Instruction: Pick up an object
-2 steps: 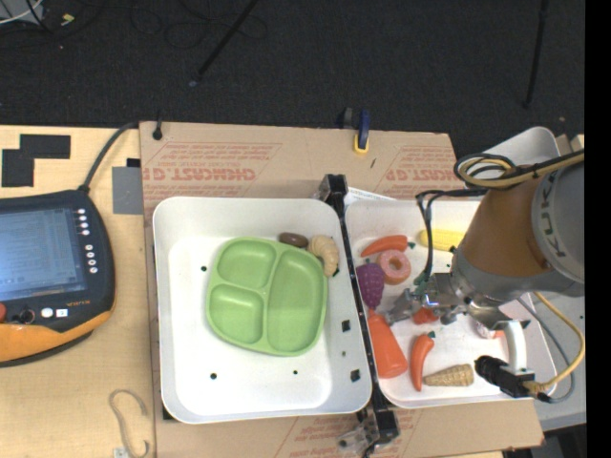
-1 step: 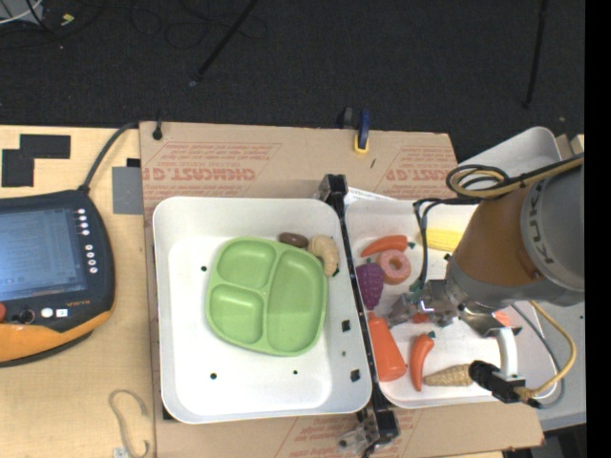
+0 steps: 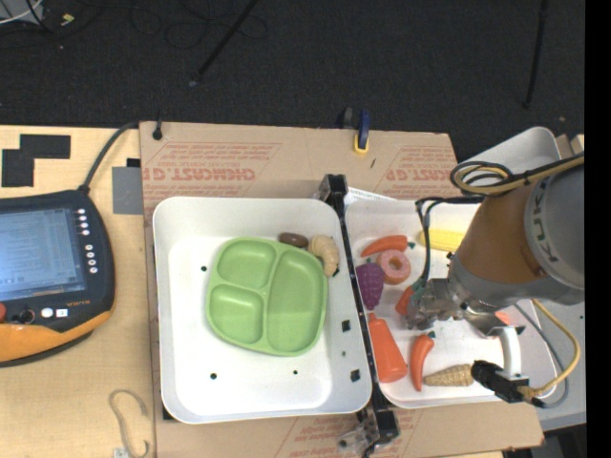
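Camera view: claw (image 3: 423, 315) low amid crowded toys in right bin (image 3: 535, 370).

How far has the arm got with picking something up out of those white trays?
Nothing looks picked up yet. The gripper is down in the right bin among the toy foods, close to the orange carrot and red pepper; I can't tell whether it grips anything. Left to do: grasp an item and lift it clear.

floor (image 3: 286, 46): dark carpet, cables | worktop (image 3: 57, 389): pale wood | cardboard (image 3: 286, 160): brown, red print | pendant (image 3: 48, 270): left, screen lit
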### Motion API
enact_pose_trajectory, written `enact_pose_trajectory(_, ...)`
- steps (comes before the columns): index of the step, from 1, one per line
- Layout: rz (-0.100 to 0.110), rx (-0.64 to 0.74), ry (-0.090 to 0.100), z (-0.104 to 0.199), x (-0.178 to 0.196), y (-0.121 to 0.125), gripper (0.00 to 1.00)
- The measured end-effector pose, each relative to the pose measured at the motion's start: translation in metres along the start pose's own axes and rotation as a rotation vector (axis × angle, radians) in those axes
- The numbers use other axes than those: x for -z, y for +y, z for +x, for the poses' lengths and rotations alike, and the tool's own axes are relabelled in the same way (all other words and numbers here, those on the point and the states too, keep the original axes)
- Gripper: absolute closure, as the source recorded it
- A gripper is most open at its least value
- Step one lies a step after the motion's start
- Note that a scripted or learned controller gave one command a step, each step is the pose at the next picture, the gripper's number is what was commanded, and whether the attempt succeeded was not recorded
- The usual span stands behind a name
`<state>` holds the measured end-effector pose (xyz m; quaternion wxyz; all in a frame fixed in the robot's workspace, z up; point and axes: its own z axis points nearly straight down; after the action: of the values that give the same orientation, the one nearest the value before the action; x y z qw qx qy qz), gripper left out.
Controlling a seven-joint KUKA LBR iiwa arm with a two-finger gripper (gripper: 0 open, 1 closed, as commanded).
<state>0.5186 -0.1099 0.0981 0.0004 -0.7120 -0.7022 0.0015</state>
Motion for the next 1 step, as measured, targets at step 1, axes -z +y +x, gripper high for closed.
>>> enact_pose_trajectory(1, -0.005, 0.010, 0.001, -0.0009, 0.0630, 0.0001, 1.00)
